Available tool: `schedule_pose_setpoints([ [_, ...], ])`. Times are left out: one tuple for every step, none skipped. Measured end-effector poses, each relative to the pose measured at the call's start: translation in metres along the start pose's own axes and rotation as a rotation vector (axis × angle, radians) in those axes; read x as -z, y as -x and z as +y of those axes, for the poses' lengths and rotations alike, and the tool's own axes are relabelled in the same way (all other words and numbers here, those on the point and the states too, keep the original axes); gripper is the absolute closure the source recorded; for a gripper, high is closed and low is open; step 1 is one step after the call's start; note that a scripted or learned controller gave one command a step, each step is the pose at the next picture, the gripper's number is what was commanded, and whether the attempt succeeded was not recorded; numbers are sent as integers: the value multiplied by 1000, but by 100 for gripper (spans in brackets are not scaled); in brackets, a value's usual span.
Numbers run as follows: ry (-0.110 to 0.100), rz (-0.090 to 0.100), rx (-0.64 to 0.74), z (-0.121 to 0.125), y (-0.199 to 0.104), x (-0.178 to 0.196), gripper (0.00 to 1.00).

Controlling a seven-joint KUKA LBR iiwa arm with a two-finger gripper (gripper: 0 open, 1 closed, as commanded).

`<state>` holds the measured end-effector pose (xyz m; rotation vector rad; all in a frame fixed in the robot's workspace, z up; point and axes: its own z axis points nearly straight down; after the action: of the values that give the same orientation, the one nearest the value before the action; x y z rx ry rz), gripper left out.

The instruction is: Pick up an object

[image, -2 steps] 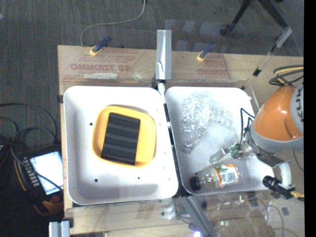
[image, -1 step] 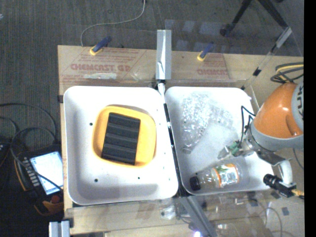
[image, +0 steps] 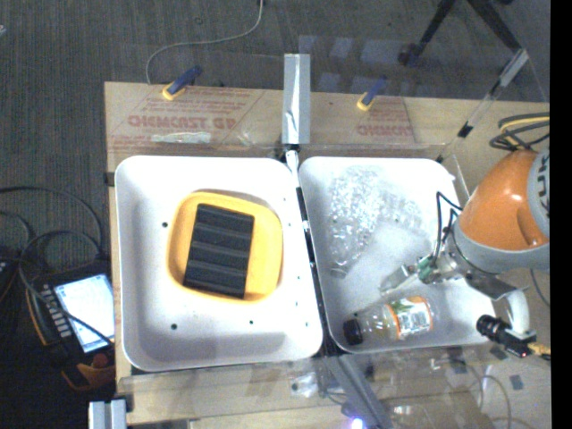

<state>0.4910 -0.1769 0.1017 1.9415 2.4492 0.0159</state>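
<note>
- Bottle (image: 393,319): clear plastic, dark cap, orange-and-green label, lying on its side along the near wall of the right bin (image: 375,172). Cap points toward the divider between the bins.
- Gripper (image: 427,270): sits just above and a little to the arm side of the bottle's base. Fingers are too small and cluttered to read; I cannot tell whether they are spread or pressed together. Nothing is visibly between them, so no grasp is recorded.
- Crumpled clear plastic wrap (image: 366,208): beyond the fingers, toward the far wall of the same bin, apart from the bottle.
- Orange wrist band (image: 505,204): behind the gripper, over the bin's outer edge.
- Left bin (image: 134,239): well away from the fingers, holds a yellow tray (image: 268,239) with a black ribbed block (image: 219,250) on it.
- Risks, as judged: the bottle is round and smooth, so an off-centre close could roll it against the wall or squirt it out. The near wall crowds one finger's descent. The transparent wrap may be snagged instead.
</note>
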Motion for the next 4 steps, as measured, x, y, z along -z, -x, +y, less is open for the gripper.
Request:
schedule_pose_setpoints([
  [-9, 1, -244, 57, 27, -12, 0],
  [-15, 1, -169, 107, 46, -13, 0],
  [-54, 5, -324, 154, 31, 49, 0],
  [-22, 1, -402, 95, 1, 99, 0],
])
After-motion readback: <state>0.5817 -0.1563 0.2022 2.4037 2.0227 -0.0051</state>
